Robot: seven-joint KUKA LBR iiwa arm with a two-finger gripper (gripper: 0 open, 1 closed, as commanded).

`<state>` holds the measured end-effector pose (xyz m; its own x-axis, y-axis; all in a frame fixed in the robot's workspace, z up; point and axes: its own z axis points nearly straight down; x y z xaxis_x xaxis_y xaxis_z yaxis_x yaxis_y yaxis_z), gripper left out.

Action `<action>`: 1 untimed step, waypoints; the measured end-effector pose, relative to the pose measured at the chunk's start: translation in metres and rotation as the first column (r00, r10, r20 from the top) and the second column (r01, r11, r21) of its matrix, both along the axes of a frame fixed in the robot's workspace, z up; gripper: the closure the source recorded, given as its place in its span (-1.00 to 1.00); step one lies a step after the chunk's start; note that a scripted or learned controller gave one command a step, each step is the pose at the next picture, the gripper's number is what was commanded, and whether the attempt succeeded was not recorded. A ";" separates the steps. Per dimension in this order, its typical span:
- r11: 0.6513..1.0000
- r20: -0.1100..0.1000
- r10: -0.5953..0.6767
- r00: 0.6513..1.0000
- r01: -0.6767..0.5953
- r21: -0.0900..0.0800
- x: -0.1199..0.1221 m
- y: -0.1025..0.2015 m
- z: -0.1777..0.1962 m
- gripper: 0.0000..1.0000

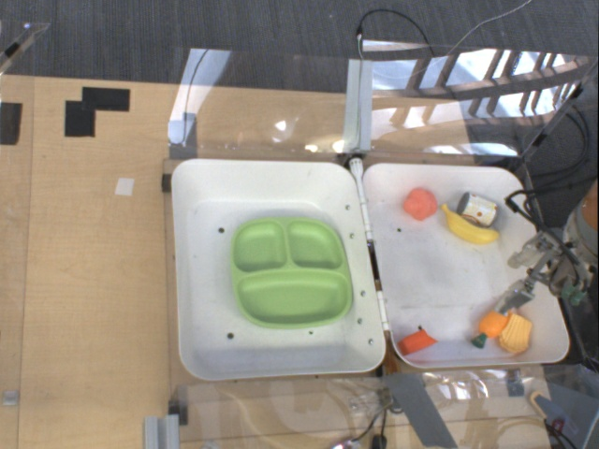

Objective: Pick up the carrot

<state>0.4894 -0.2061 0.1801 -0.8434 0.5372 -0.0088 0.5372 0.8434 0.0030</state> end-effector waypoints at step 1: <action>0.982 0.003 0.189 0.982 -0.189 -0.003 0.002 0.000 -0.090 -1.00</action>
<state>0.4915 -0.2064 0.0902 -0.9295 0.3686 -0.0129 0.3686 0.9296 0.0019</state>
